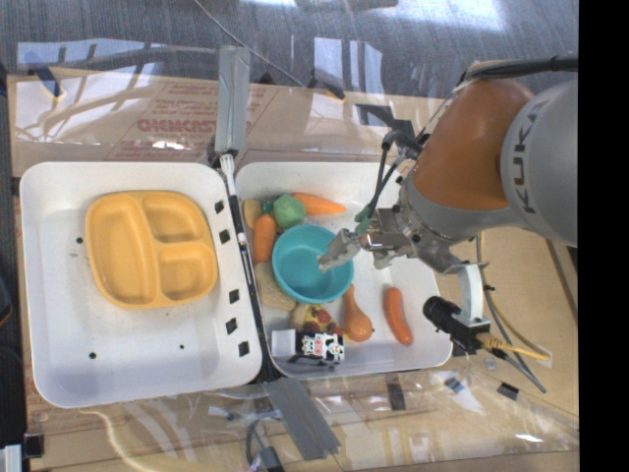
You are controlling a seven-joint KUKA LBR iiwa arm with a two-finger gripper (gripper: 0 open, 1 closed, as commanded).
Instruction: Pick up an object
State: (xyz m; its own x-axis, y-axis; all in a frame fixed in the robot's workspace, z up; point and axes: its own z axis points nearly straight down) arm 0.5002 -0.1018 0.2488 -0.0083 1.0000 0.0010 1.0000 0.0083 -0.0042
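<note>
We see the gripper (334,255) over the blue bowl (307,268) in the right bin (418,352); its grip we cannot tell

From my station I can read "KUKA" in dark capitals on the grey arm (536,170), at the right of the scene, the letters running up its casing. On the brown cardboard (147,116) lying far behind the left bin there is red print; one larger word looks like "CHEMCAST", though glare from the clear film makes me unsure of it, and the smaller red lines around it are too blurred for me to make out.
</note>
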